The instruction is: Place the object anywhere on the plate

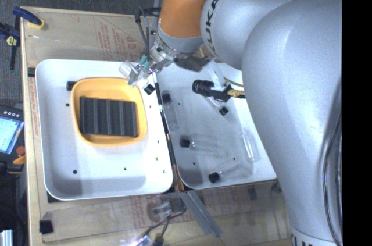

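Note:
The yellow plate point(87, 88) with a dark ribbed centre lies in the left bin point(58, 169). My gripper point(138, 72) hangs over the plate's far right corner, close to the wall between the bins. A small black piece point(149, 88) shows just below the gripper, at the left bin's right rim; whether it is held is unclear. Several clear tubes with black caps lie in the right bin point(261, 172), among them one point(200, 144) in the middle and one point(229, 171) near the front.
A long thin clear tube point(167, 114) lies along the right bin's left wall. Another clear tube point(249, 146) lies towards that bin's right side. The arm's big grey body point(290, 64) covers the right bin's far and right parts.

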